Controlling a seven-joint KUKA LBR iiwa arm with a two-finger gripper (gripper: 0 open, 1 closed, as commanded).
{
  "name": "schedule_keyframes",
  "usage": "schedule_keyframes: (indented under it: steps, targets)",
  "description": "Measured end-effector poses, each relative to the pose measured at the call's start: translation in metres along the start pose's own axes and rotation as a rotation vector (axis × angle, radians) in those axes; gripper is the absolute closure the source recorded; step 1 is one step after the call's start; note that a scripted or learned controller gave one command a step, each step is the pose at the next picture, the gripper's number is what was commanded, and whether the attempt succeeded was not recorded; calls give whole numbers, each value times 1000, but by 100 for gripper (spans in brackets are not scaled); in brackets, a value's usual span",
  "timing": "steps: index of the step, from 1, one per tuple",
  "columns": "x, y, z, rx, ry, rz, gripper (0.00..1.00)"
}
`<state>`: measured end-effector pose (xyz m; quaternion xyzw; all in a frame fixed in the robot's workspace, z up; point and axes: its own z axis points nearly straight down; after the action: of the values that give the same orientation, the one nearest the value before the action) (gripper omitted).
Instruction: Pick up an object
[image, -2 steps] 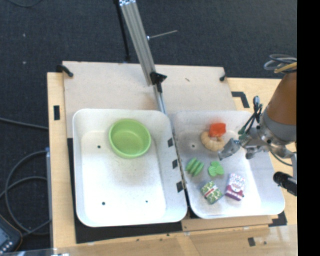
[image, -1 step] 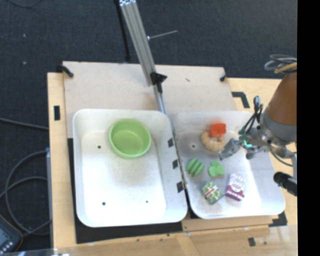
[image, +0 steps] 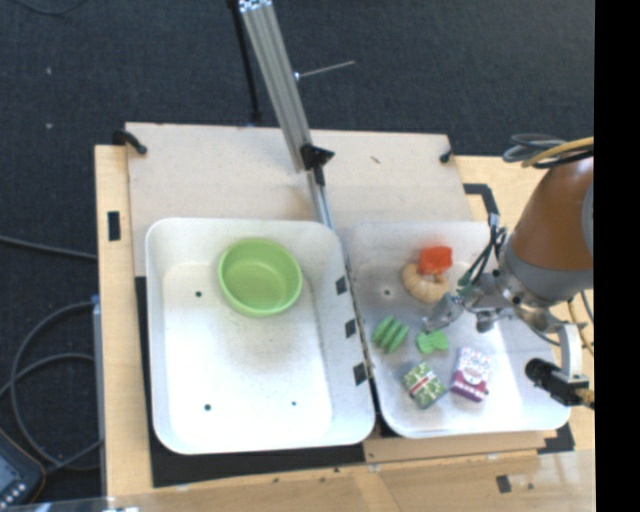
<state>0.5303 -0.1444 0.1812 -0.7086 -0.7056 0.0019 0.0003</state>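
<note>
claw (image: 437, 320): low in right bin (image: 520, 415), jaw state cannot tell, nothing seen held | target: small green piece (image: 433, 342) just below the tip, perhaps touching | ridged green block (image: 391, 333) to its left, long axis slanted | hidden: tip blurred, wrist covers the bin's right side

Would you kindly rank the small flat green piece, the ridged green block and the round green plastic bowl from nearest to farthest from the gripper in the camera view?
1. Small flat green piece, right bin, just below the gripper.
2. Ridged green block, right bin, left of the gripper.
3. Round green plastic bowl, left bin, far left.
</note>
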Motion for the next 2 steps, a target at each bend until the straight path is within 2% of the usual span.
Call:
schedule_keyframes:
  steps: [1, 2]
  targets:
    - [0, -4, 63, 3, 0, -3, 0]
    - [-2, -4, 81, -1, -1, -2, 0]
